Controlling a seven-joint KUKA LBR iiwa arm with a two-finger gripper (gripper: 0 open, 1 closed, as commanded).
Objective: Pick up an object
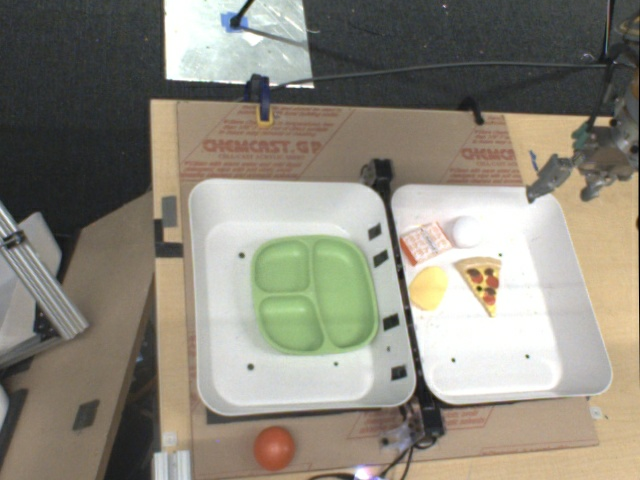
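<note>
- my gripper point(570, 180) hangs at the right bin's point(560, 368) far right corner, fingers spread apart, nothing between them.
- in that bin's near-left part: a pizza slice point(482, 281), a yellow round piece point(429, 288), a red-and-white packet point(423, 240) and a white ball point(466, 231), all well apart from my gripper.
- the left bin point(220, 368) bears a green divided plate point(314, 294).
- an orange ball point(274, 447) lies on the bench in front of it.

Bright, even overhead light — the two white bins point(500, 368) nearly blow out, their floors washed pale. Glare flares off the silvery sheet point(238, 26) up top. Shadows are soft and short; the picture is slightly grainy and soft.
</note>
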